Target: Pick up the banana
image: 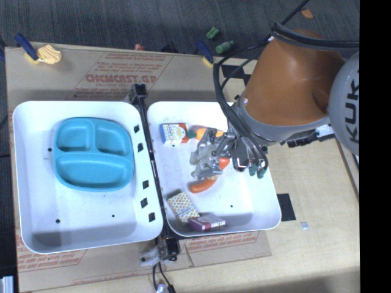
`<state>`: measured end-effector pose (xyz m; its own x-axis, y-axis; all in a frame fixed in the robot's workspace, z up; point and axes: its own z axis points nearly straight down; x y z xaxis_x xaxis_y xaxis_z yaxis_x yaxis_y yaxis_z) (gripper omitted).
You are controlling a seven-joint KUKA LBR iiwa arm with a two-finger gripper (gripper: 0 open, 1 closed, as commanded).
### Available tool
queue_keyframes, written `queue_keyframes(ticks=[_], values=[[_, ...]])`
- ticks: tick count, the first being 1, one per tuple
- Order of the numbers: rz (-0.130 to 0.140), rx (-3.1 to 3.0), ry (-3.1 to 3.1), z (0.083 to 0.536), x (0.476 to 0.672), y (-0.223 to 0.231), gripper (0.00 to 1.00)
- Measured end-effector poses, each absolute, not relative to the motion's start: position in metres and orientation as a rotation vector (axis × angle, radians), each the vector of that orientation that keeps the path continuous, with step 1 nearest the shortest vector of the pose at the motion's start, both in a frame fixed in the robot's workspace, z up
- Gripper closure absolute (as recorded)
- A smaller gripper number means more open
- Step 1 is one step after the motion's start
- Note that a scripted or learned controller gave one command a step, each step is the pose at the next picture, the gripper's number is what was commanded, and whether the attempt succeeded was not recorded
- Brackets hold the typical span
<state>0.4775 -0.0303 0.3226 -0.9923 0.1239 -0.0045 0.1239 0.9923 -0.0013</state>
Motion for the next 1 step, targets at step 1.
queue_keyframes(ticks=[1], values=[[0.0, 0.302, 3.128, 0.2821, 0.4781, 0.0709, 1.0]])
